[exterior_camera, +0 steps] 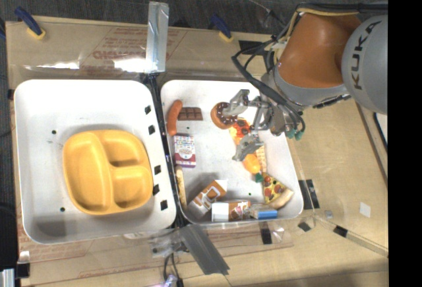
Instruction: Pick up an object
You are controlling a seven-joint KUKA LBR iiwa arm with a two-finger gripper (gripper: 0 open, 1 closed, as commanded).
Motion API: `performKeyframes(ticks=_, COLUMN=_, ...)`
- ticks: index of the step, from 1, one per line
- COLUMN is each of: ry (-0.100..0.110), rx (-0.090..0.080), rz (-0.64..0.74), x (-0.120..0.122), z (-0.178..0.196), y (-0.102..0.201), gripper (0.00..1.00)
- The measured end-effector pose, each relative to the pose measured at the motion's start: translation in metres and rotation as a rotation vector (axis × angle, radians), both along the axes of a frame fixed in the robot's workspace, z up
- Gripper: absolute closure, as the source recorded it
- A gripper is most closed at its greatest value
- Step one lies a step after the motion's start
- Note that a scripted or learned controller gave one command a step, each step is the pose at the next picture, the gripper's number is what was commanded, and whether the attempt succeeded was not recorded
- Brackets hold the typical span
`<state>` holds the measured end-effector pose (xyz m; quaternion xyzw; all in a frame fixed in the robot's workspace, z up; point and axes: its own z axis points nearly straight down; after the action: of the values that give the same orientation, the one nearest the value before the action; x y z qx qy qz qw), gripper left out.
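The claw (245,126) hangs low over the right bin (204,91), between a chocolate doughnut (224,115) and a small orange toy (251,163), but whether it is released or clenched cannot be told, because the metal parts blur together. Nothing is seen clearly grasped in it (the toys lie on the bin floor: a sausage (173,117), a pizza slice (275,190)). The left bin (39,101) holds a yellow tray (105,170).
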<state>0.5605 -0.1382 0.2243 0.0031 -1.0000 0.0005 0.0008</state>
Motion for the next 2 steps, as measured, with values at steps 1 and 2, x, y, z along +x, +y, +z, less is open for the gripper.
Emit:
performKeyframes(ticks=1, ry=-0.011, rx=-0.002, rz=-0.003, x=0.002, z=-0.129, y=-0.069, gripper=0.00)
performKeyframes(ticks=2, ry=-0.004, rx=0.000, rz=-0.076, x=0.002, z=-0.131, y=-0.058, gripper=0.00)
